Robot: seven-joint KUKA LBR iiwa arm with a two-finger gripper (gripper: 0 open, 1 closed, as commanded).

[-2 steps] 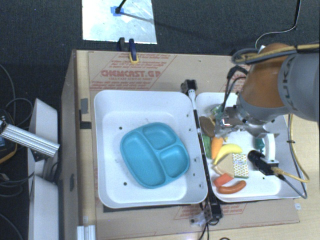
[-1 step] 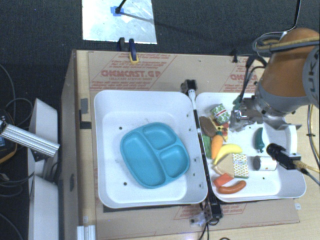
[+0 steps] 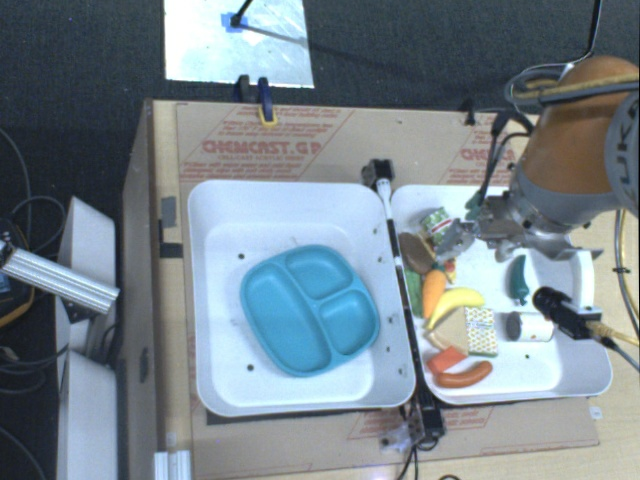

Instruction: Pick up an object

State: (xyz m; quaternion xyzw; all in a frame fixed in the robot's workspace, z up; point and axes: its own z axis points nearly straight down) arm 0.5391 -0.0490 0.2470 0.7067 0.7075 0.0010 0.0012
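The right bin [image 3: 585, 373] holds a heap of toy food along its left side. There is a green and white packet [image 3: 434, 222], a brown piece [image 3: 416, 252], an orange carrot [image 3: 433, 290], a yellow banana [image 3: 455, 302], a pale speckled box [image 3: 481, 330] and a red sausage [image 3: 462, 373]. A teal piece [image 3: 518, 278] lies further right. My gripper [image 3: 456, 238] hangs low over the bin's upper left, just right of the packet and above the carrot. Nothing shows between its tips.
The left bin [image 3: 215, 218] holds a blue divided plate [image 3: 308, 310]. A black divider [image 3: 398, 278] runs between the two bins. The grey arm [image 3: 575, 158] covers the right bin's upper right corner. Cardboard [image 3: 300, 143] lies under both bins.
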